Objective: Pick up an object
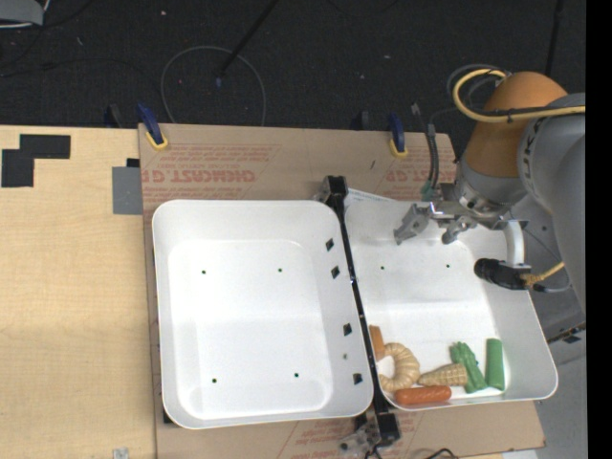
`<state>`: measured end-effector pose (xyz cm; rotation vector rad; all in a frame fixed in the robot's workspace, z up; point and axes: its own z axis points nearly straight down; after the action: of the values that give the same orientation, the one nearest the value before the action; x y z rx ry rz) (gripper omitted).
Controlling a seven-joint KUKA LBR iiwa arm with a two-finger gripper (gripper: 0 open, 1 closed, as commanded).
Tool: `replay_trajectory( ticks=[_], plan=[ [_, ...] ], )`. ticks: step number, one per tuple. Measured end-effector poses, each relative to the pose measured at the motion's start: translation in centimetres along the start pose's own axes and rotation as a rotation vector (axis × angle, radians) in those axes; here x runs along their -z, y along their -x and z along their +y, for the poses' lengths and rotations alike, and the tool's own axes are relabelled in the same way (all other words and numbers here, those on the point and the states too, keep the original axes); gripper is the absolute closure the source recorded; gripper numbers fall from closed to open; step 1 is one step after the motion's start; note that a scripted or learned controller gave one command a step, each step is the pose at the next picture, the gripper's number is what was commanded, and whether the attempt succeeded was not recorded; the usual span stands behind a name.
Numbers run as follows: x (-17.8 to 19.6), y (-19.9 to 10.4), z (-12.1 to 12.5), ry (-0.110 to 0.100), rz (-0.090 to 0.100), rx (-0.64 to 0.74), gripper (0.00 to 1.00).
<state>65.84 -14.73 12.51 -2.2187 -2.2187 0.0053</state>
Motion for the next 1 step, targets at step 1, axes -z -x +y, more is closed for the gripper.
replay_trajectory(
  ticks=[1],
  plan=[
    [1.36, 0.05, 0.13, 0.006, -0.001, 0.0, 1.0]
  ],
)
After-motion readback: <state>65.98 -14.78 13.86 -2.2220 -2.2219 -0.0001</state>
